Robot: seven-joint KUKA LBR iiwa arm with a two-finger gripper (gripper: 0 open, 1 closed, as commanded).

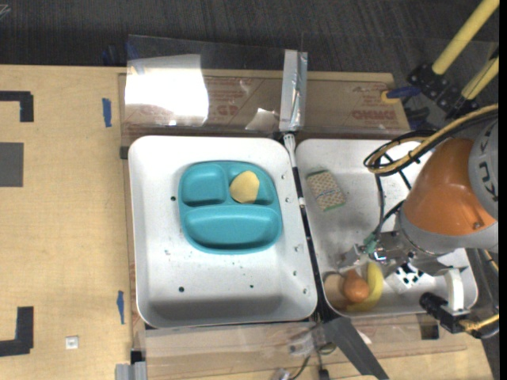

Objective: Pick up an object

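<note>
Reaching in from the right edge of the camera view, grey body and orange band (451, 188) bulking over the right bin (348, 161). Wrist bent downward and leftward toward that bin's near left corner, black cables (388, 153) looping over the band's upper left. Gripper (379, 253) low inside the right bin, its metal parts a small bright cluster just left of the orange band. Whether clamped or released: cannot tell, too small and cluttered to read. Nothing seen grasped.

Just below and left of the gripper, in the right bin's near left corner: yellow banana-shaped toy (373, 283) curving upright, touching or overlapping an orange round fruit (355, 289) on its left. Contact between gripper and banana toy not clear; very close at least.

Farther up the right bin, near its far left wall: pale speckled sponge-like block (325, 189), well apart from the gripper.

Left of the right bin, across the shared divider: left bin (158, 236), carrying a teal divided plate (230, 228). Yellow lemon-like fruit (245, 186) sitting in the plate's upper right compartment, well apart from the arm.
</note>
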